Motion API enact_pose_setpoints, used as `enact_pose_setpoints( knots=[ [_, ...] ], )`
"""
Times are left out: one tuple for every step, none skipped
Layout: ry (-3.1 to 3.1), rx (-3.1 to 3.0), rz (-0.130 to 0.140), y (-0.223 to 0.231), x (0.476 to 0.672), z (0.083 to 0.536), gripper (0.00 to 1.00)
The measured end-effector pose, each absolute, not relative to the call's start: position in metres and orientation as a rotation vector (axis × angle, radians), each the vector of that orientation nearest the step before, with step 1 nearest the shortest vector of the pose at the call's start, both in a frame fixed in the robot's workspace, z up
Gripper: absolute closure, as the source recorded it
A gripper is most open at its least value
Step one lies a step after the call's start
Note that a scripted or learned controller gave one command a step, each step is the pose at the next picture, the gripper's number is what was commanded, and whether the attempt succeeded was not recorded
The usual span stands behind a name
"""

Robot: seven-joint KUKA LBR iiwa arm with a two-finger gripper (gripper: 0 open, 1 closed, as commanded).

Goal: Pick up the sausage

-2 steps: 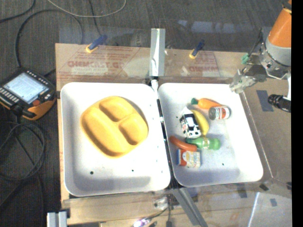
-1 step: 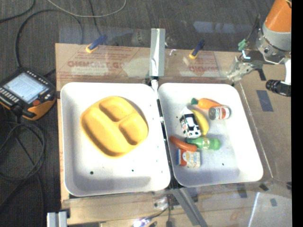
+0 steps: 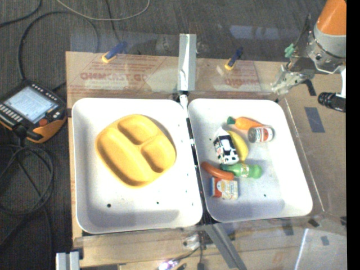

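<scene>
Lying in the right bin, the sausage touches the green bottle, above the small carton. Beyond that bin's far right corner hovers the gripper, its finger state unclear.

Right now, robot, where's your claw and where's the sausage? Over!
Gripper outside the right bin, past its far right corner. Sausage lying in that bin, untouched. Green bottle and small carton crowd it.

sausage: smooth, glossy plastic
yellow tray: smooth, slightly shiny plastic
bins: matt white plastic
worktop: brown cardboard-like board
</scene>
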State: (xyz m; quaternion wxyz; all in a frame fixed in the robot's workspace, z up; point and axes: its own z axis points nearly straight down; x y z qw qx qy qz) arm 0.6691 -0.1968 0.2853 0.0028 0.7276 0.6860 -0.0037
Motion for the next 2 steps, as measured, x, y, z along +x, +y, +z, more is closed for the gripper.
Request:
enact_pose_setpoints(
  knots=[
    [2.15,2.279,-0.018,-0.1965,0.6695,0.2946,1.0],
    [2.149,2.276,-0.024,-0.1962,0.6699,0.3037,1.0]
  ],
)
